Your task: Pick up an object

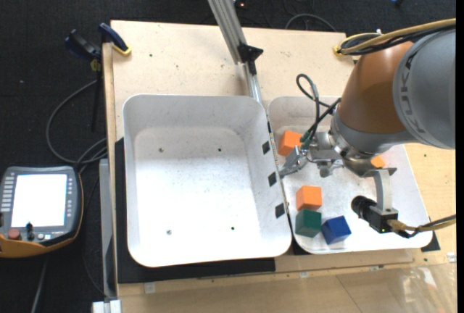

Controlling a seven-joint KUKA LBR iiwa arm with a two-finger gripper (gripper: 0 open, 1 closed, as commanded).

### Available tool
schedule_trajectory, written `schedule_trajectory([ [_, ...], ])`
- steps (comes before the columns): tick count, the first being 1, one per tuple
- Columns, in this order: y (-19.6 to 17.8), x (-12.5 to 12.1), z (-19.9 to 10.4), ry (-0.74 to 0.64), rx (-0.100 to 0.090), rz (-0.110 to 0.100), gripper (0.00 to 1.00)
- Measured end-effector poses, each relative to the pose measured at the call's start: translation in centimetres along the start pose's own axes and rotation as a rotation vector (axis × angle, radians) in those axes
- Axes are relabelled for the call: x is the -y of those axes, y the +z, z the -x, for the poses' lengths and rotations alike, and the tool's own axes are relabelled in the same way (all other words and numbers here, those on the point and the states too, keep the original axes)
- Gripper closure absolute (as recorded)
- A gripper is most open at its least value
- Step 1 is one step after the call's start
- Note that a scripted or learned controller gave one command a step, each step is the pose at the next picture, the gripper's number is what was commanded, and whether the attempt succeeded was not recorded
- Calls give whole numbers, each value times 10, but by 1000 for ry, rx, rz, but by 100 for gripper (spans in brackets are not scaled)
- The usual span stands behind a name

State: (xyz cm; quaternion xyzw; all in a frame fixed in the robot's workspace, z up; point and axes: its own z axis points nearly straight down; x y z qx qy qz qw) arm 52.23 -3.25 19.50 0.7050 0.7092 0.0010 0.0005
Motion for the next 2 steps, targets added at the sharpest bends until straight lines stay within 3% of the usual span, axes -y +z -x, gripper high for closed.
schedule_trajectory([
  [1, -38, 16, -77, -5, -3, 1, 0],
  [2, -77, 32, -92, 0, 0, 2, 0],
])
